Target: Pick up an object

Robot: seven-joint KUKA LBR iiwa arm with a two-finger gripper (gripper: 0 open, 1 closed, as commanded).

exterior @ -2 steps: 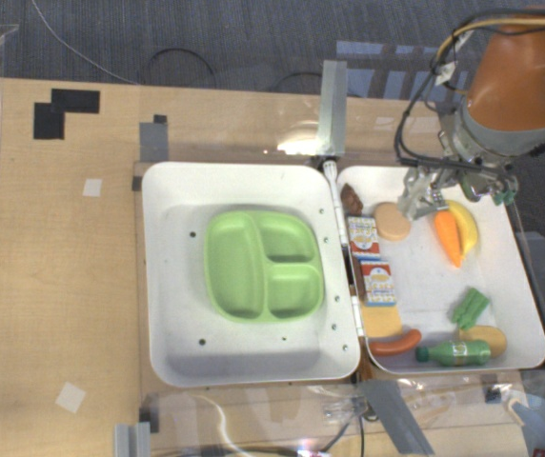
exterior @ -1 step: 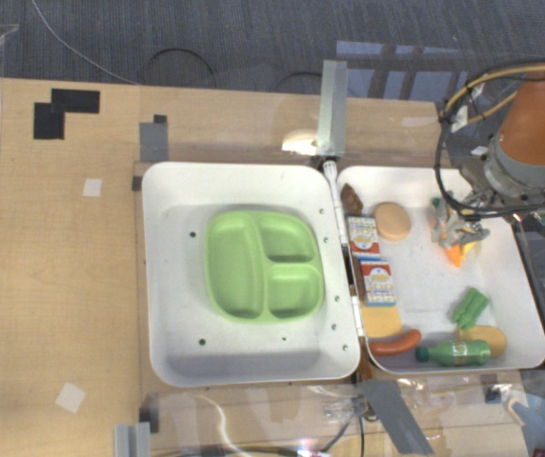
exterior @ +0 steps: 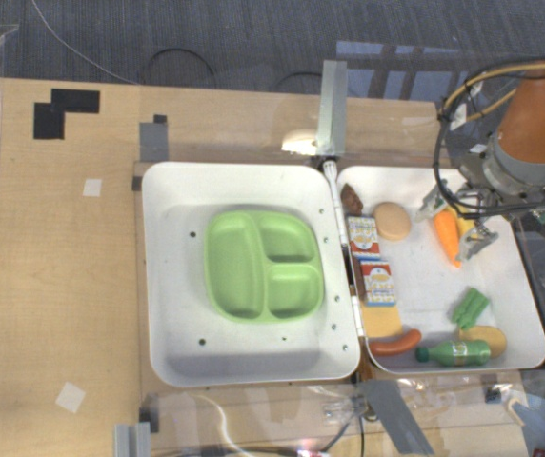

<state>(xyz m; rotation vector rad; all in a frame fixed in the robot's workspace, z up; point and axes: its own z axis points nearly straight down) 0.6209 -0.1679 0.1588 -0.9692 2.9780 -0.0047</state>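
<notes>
Your grey arm with its orange band reaches in over the far right corner of the right-hand bin [exterior: 530, 284], and its jaws [exterior: 458, 225] hang low over the orange carrot [exterior: 447, 237] that lies near the bin's far edge; you cannot tell from this slant whether the jaws are parted or closed, nor whether they have hold of the carrot. Just left of the carrot you see a round tan bun [exterior: 393, 222], and beyond it a small dark brown piece [exterior: 351, 198] sits against the bin's left wall. Along that same wall two small printed cartons [exterior: 371, 260] lie end to end, with a yellow cheese slice [exterior: 380, 321] below them. Near the bin's near edge a red sausage [exterior: 395, 342] lies touching the neck end of a green bottle [exterior: 455, 353], which rests beside a yellow piece [exterior: 487, 338]; a green pepper-like piece [exterior: 471, 307] sits just above them. In the left-hand bin [exterior: 163, 255] a green divided plate [exterior: 262, 266] lies in the middle. Both bins sit side by side on the wooden worktop [exterior: 53, 284].
</notes>
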